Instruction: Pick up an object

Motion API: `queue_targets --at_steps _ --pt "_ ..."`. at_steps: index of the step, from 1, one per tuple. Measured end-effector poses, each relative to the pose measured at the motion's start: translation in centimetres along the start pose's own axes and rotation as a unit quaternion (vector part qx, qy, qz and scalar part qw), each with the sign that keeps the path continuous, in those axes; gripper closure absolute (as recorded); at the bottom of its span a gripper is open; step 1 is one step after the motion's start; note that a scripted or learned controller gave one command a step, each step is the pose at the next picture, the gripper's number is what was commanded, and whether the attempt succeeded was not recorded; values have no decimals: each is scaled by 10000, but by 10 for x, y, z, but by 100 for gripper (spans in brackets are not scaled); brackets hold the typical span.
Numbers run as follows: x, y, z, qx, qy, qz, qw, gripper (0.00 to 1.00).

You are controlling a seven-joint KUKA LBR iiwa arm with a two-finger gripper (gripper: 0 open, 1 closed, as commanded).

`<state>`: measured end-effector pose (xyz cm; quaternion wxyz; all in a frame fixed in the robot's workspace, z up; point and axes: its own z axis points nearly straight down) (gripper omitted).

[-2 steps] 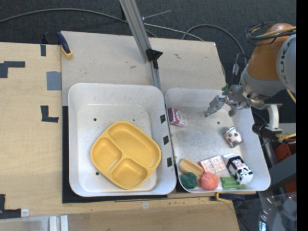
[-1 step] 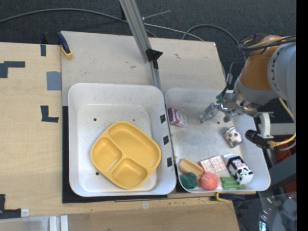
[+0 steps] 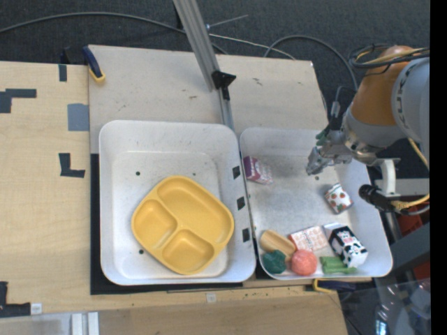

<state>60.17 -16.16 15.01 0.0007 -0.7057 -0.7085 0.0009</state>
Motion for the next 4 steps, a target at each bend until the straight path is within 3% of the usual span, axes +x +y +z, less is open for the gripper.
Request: queue_targets --at_steps 1,2,4 --pt "-4 -5 -60 -36 -6 14 10000 100" --pt "-4 -5 -65 -12 3 15 10000 100" --pt "99 -4 -60 -1 11 -15 10000 100"
